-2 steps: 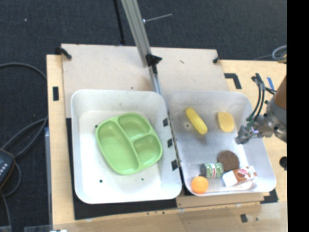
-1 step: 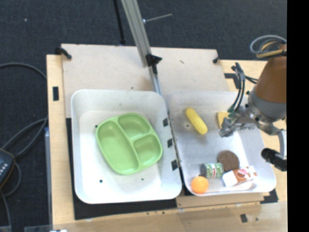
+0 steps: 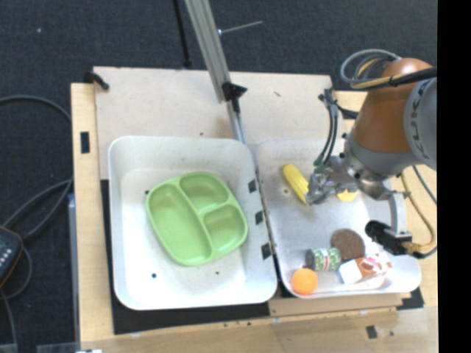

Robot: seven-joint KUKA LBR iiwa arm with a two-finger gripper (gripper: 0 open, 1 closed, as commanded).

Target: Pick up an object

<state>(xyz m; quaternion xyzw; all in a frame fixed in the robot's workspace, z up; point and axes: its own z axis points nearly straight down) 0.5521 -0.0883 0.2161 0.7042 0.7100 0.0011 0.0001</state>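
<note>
Desk, pale wood, carrying two white bins side by side. Left bin sits toward the desk's left edge; right bin toward its right edge, the two touching along their inner walls.

Arm, grey with orange band, comes in over the right bin from the desk's right edge. A metal rail runs from the desk's far edge past the bins' meeting line.

Green tray, three compartments, lies flat in the middle of the left bin, turned at a slant.

Hand is low over the right bin's far half, just beside the corn. Cannot tell whether it is open or closed; nothing visible between its tips.

Corn, yellow, lies near the right bin's far-left corner, touching or nearly touching the hand. A small yellow thing peeks out beneath the wrist.

Along the right bin's near edge: carton, red and white, near the right corner; brown disc just behind it; can, green and white, on its side; orange ball at the near-left corner.
</note>
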